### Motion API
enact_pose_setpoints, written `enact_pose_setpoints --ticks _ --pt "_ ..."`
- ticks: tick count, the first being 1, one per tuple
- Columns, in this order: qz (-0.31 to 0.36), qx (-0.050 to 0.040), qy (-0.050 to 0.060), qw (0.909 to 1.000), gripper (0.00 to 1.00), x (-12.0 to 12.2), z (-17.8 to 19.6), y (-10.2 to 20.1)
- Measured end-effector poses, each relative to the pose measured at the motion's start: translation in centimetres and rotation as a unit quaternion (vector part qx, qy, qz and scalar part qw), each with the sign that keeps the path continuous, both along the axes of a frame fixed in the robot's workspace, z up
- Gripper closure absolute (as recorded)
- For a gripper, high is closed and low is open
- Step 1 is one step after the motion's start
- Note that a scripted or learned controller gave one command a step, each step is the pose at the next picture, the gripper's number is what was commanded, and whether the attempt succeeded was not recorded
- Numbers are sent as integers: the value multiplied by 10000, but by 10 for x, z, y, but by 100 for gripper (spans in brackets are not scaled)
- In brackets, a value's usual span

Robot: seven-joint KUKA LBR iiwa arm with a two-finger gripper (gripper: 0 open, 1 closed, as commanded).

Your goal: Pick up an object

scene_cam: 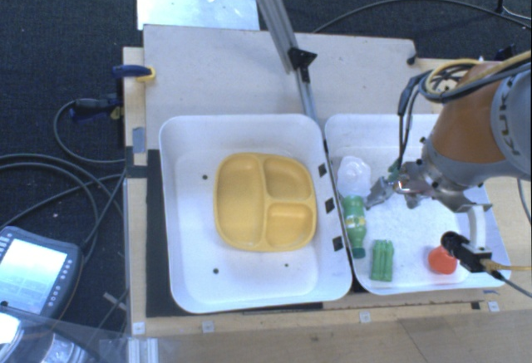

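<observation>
The right bin [416, 130] holds a green bottle [355, 226] lying along its left wall, with a whitish crumpled object [353, 174] just above it. A green ridged block [381, 260] lies near the front edge, and an orange-red object [441, 261] sits at the front right. My gripper [384, 191] hangs low over the middle of this bin, pointing left, just right of the whitish object and the bottle's top. Nothing shows held in it.
The left bin [187, 187] carries a yellow divided plate [266, 202]. A slanted metal pole [278, 17] comes down to the gap between the bins. The arm's body [470, 133] and its cables cover the right bin's right side.
</observation>
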State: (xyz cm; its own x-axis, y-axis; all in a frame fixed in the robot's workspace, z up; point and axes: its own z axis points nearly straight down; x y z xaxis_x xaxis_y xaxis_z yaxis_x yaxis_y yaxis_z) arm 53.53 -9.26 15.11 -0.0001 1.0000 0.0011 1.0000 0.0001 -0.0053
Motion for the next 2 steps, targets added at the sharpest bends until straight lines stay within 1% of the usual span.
enact_pose_setpoints --ticks 1,2 --pt "-15 -52 -84 10000 0 5 -43 -8" --pt "-27 -57 -91 9999 100 5 -34 -9"
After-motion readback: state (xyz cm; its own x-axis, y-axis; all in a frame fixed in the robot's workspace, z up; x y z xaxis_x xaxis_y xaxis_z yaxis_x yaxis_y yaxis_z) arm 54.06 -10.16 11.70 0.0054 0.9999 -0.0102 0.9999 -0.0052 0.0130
